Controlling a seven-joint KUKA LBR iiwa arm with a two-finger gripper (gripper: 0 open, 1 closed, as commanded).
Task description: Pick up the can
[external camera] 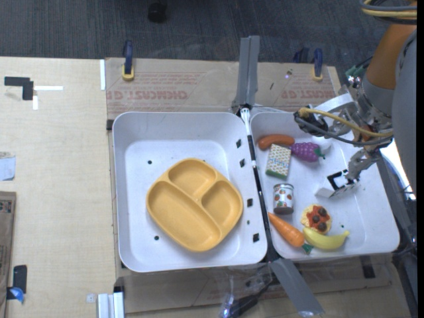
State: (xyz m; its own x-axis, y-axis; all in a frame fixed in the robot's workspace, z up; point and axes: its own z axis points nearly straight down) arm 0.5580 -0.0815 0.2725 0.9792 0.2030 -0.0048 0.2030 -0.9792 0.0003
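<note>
Looking down, camera view: two white bins side by side on a bench, the arm [387, 65] reaching in from the right.
Gripper [339, 183]: low over the right bin [381, 224], in its right half, with bare white floor under it.
Fingers: dark tips slightly apart, released, nothing between them.
Can [283, 198]: upright on the right bin's floor, left of the fingers and a little nearer the camera, apart from them, close to the wall that divides the bins.
Sponge block [279, 161]: left of the fingers and farther back, just behind the can.
Sausage [275, 140]: behind the sponge block, near the far left corner.
Grapes [307, 152]: left of the fingers and behind them, beside the sponge block.
Carrot [287, 229]: left of and in front of the fingers, just in front of the can.
Pizza slice [317, 218]: in front of the fingers, slightly left, touching the banana.
Banana [325, 240]: in front of the fingers, near the front wall.
Yellow plate [194, 204]: three compartments, lying in the left bin [132, 177], well left of the fingers.
</note>
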